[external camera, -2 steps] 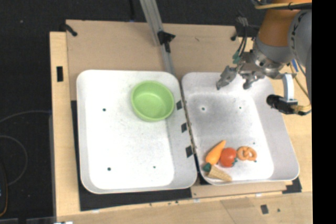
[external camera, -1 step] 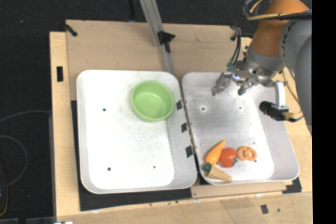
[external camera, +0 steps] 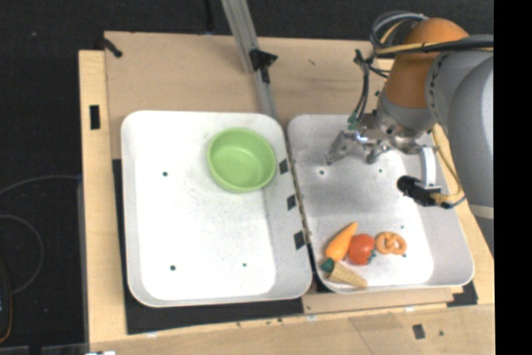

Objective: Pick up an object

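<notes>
Grey arm's gripper [external camera: 356, 147] over right bin [external camera: 332, 187] — fingers spread, nothing between them.
We see carrot [external camera: 341, 240], tomato [external camera: 361, 249] at the near edge — green bowl [external camera: 242, 160] in left bin [external camera: 166, 212].

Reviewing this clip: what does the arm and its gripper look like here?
The arm has a grey rounded body with an orange band above the wrist. Thin dark cables loop around the band. The gripper is a small metallic two-finger unit, and a black fitting sticks out beside it.

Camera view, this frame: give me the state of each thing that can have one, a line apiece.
Green bowl: upright, nothing inside, in the left bin.
Carrot: lying flat, right bin, near front edge.
Tomato: resting beside the carrot.
Pretzel: lying flat.
Cone: on its side.
Gripper: above the right bin, holding nothing.
</notes>
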You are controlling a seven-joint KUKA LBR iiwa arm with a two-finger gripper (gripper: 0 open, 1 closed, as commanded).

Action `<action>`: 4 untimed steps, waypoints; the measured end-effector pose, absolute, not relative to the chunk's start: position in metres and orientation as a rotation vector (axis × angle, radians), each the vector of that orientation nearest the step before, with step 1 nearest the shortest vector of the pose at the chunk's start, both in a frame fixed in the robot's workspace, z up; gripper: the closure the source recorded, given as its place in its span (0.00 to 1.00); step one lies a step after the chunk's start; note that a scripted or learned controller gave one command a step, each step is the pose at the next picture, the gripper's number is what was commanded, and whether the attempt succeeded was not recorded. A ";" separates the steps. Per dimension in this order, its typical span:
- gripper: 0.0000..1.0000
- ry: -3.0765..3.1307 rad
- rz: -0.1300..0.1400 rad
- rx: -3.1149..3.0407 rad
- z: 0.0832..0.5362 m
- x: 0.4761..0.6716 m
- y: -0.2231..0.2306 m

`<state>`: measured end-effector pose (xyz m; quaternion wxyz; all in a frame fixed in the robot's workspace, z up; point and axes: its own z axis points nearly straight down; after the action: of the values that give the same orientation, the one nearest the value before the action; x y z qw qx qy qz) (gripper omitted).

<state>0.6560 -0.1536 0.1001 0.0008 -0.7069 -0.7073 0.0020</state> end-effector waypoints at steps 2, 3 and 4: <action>1.00 -2.223 -0.001 -2.223 0.157 0.659 -0.156; 1.00 -2.227 -0.005 -2.224 0.205 0.661 -0.158; 1.00 -2.228 -0.001 -2.215 0.203 0.663 -0.108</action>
<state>0.6625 -0.1076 0.2025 0.0001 -0.7050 -0.7092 -0.0004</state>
